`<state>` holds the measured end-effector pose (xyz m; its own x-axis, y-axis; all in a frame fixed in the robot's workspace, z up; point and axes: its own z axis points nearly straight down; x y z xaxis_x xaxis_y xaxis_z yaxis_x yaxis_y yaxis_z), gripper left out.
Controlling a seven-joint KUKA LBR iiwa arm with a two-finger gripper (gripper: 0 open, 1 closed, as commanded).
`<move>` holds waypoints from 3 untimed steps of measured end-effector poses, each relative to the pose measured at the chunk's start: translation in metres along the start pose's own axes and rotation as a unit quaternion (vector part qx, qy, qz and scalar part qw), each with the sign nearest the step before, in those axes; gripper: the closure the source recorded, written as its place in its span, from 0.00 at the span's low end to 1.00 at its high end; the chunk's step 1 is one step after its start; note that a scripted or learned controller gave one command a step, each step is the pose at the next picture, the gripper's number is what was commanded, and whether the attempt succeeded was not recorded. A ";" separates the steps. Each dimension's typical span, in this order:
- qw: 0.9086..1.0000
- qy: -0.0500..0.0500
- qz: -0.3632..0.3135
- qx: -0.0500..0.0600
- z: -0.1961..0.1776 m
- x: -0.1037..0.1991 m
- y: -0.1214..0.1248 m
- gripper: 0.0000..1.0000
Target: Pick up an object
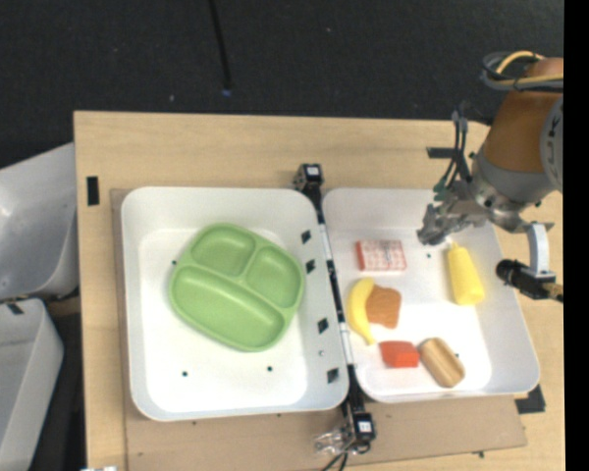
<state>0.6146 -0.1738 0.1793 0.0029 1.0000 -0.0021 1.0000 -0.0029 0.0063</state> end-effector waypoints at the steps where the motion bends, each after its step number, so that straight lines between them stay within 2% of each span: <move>1: 1.000 0.001 -0.002 0.001 -0.030 -0.002 0.001 1.00; 3: 1.000 0.002 -0.004 0.003 -0.054 0.084 -0.034 1.00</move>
<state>0.5807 -0.0891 0.2328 -0.0060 1.0000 0.0015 1.0000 0.0060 0.0007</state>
